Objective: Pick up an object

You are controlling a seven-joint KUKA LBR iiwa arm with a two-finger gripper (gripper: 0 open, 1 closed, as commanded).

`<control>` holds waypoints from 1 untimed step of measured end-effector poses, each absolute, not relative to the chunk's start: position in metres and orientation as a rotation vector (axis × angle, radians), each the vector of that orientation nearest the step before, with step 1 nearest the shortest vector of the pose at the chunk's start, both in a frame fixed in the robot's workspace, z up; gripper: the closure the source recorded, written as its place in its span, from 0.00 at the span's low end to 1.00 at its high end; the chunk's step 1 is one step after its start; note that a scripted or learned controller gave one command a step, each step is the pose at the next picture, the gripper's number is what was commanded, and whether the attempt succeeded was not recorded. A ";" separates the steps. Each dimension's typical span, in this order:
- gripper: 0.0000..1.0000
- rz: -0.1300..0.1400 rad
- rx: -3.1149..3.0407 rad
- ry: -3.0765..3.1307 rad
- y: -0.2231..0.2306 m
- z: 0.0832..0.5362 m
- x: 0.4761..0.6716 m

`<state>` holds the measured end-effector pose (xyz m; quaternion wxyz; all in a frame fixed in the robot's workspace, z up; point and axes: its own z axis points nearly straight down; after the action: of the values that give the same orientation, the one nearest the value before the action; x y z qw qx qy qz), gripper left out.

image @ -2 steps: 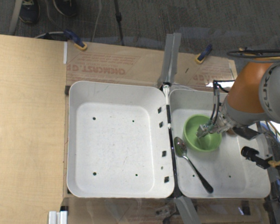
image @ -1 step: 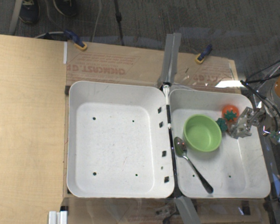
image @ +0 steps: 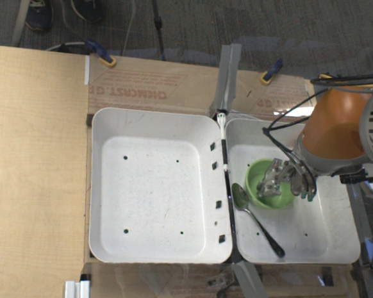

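Note:
A green bowl sits in the right bin, near its left wall. A spoon with a grey head and a dark handle lies just below the bowl, slanting toward the bin's front. My gripper hangs from the orange-banded wrist and reaches down into the bowl, covering its right half. The metal finger parts overlap the bowl's inside, and nothing is visibly lifted.
The left bin lies beside the right one, with a row of black clips along the shared wall. Cables run across the arm at the upper right. A wooden board covers the bench to the left.

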<state>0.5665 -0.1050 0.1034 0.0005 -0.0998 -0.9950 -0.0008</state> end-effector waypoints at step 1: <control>1.00 0.001 -0.398 -3.122 -0.153 0.236 0.538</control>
<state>0.5384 -0.1530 0.2361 -0.0031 -0.1264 -0.9920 0.0005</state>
